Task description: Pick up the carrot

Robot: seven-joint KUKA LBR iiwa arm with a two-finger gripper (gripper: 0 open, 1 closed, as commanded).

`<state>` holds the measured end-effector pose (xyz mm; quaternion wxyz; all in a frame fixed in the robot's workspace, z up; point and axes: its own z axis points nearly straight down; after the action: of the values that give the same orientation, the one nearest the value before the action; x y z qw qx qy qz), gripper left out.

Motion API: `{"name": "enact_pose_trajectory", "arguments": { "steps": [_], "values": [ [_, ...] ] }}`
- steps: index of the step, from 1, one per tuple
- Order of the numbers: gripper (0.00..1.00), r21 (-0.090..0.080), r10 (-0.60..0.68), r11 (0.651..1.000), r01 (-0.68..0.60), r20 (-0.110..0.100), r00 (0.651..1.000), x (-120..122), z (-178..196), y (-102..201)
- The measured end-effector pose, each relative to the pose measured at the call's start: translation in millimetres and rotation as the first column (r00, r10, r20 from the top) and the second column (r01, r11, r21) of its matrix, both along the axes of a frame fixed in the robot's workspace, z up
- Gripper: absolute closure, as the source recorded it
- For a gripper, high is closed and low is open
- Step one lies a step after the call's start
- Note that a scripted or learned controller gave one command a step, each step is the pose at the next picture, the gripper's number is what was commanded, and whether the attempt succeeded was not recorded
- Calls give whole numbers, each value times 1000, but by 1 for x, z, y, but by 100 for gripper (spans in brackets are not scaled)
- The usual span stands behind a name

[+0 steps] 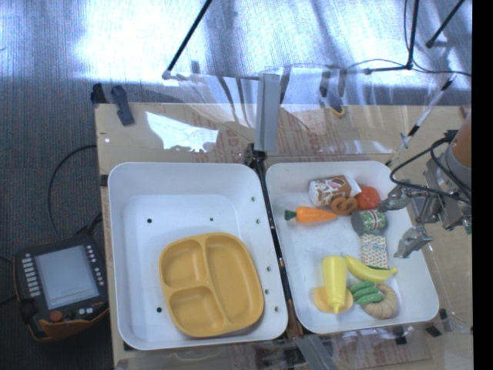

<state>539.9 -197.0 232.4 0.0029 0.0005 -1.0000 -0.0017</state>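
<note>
Standing beside the desk, I note the carrot (316, 215) lying flat in the right bin (296, 284), toward its far-left corner, green top pointing at the divider between the bins and orange tip pointing toward a pretzel (343, 204) and a small snack packet (332, 186). The gripper (412, 223) hangs over the bin's right edge, well apart from the carrot; its fingers (409, 243) appear spread and released, with nothing between them.

Judgement on the step in hand: the approach has yet to be made. A sound pick would bring the gripper left across the bin, fingers straddling the carrot across its thicker middle, descending clear of the pretzel near the tip. The can (369, 221) and tomato (368, 197) stand along the travel path and should be passed above.

Labelling: the packet and the can carry printed wrappers, but no wording is legible. A patterned box (374, 249) likewise reads as blur.

The left bin (131, 206) holds a yellow divided plate (212, 284).
</note>
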Motion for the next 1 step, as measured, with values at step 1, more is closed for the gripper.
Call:
{"name": "enact_pose_trajectory", "arguments": {
  "steps": [1],
  "values": [
    [0,3,56,998,-56,-4,998,38,-71,59]
  ]
}}
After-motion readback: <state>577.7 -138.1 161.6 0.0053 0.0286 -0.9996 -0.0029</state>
